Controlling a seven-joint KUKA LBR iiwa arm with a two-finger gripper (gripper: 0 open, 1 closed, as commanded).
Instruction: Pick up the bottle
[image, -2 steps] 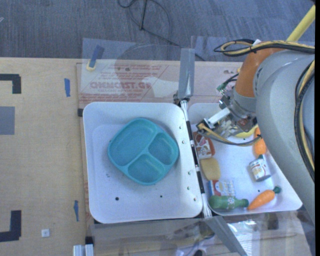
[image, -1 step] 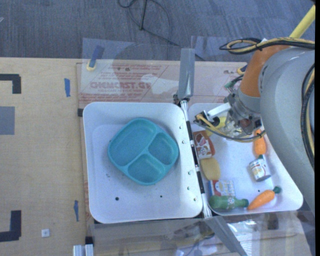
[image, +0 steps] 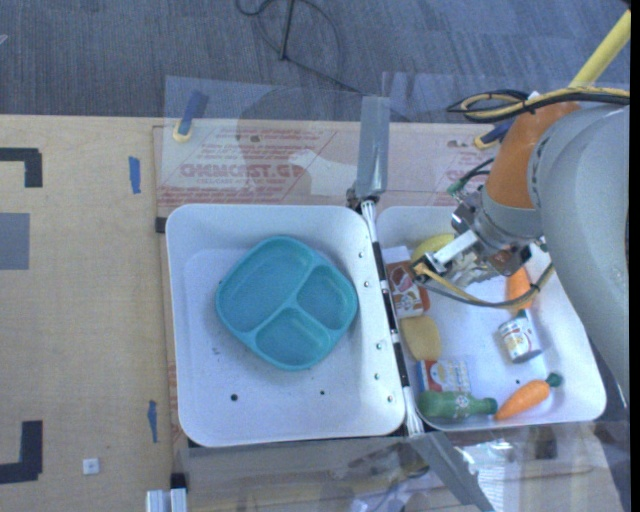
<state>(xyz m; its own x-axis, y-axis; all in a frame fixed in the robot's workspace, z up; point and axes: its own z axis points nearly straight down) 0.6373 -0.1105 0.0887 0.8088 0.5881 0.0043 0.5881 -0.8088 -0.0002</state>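
Claw (image: 470, 262) low over right bin (image: 585, 385), well apart from bottle (image: 455, 405)

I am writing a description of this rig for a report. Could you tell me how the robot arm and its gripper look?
The arm is a thick, rounded grey body with an orange band above the wrist. Yellow and black cables run beside the band. The gripper is a cluttered metallic assembly with a pale bar and thin looping wires.
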